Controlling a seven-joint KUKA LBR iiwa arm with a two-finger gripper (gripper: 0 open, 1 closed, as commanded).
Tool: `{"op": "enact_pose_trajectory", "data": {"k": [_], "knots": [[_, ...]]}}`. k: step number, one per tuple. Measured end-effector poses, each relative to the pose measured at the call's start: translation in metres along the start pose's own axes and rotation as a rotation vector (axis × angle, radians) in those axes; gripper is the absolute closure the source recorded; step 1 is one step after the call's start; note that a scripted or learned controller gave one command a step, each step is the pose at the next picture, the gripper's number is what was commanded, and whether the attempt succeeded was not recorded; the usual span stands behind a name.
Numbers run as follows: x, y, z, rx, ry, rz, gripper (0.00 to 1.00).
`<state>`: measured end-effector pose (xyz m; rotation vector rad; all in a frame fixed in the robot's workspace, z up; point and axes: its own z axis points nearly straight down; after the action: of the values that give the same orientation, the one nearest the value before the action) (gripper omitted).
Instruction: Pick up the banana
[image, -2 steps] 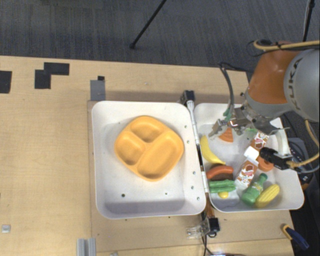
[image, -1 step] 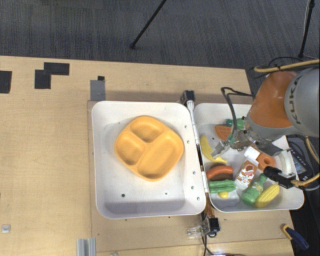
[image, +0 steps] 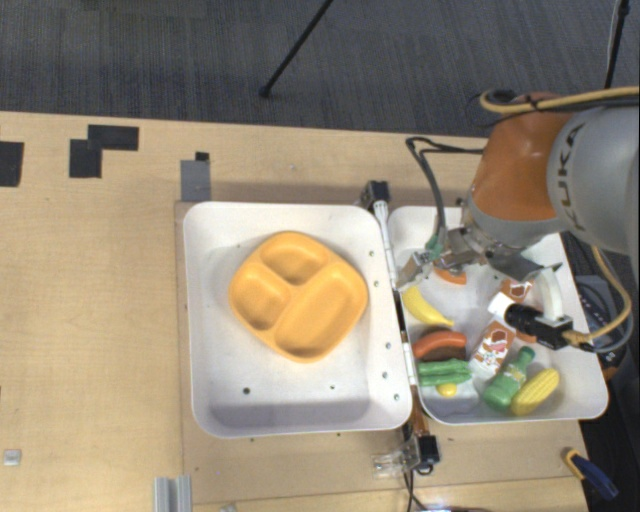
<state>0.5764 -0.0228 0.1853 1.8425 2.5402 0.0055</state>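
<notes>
- The table is pale wood, with a few black squares marked near its far left edge; beyond it lies dark carpet
- The left bin is white and shallow; a yellow plate with three compartments sits near its middle, and nothing lies in the plate
- A metal bar runs along the seam where the two bins meet, ending in a dark clamp at the far side
- The right bin is white as well and crowded with toy food along its near half
- The banana lies in the right bin near the left wall, yellow and curved, resting on the bin floor; a brown sausage lies just in front of it, and a green vegetable in front of that
- The hand hangs over the far left part of the right bin, just behind the banana and apart from it; whether its fingers are open or closed I cannot tell; nothing can be seen gripped in it
- Further right lie a small carton, a green bottle and a cob of corn, close together near the bin's front right corner
- The arm, grey with an orange band, reaches in from the right above the bin
</notes>
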Motion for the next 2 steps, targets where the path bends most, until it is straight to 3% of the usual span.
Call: {"op": "enact_pose_trajectory", "data": {"k": [1,2], "knots": [[-0.052,-0.07,0.098,0.0,-0.001,0.43,0.0],[-0.063,-0.001,0.099,-0.001,-0.001,0.639,0.0]]}}
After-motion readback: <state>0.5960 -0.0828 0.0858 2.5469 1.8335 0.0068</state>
